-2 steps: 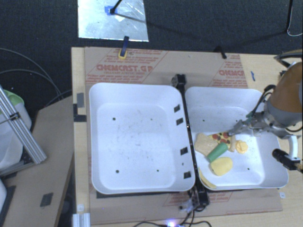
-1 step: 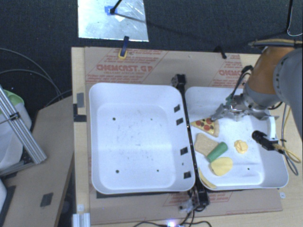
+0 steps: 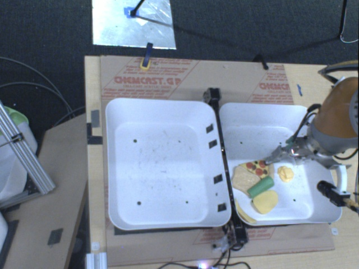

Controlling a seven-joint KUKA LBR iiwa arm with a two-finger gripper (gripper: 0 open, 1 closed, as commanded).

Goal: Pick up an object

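Observation:
The right bin [image 3: 247,119] holds several toy food pieces near its front. A flat tan pizza slice with red dots [image 3: 247,175] lies left of a small yellow lump [image 3: 286,174]. A green cylinder [image 3: 261,186] rests across the slice's lower edge, and a yellow oval piece [image 3: 265,202] lies just in front of it. My gripper [image 3: 277,156] reaches in from the right and hangs low over the bin, just above and between the pizza slice and the small yellow lump. I see nothing held in it.
The left bin [image 3: 162,111] sits beside the right one, with a black divider [image 3: 220,156] between them. The arm's orange band [image 3: 336,114] looms over the right bin's right wall. A black fitting [image 3: 331,190] sits at that bin's right rim.

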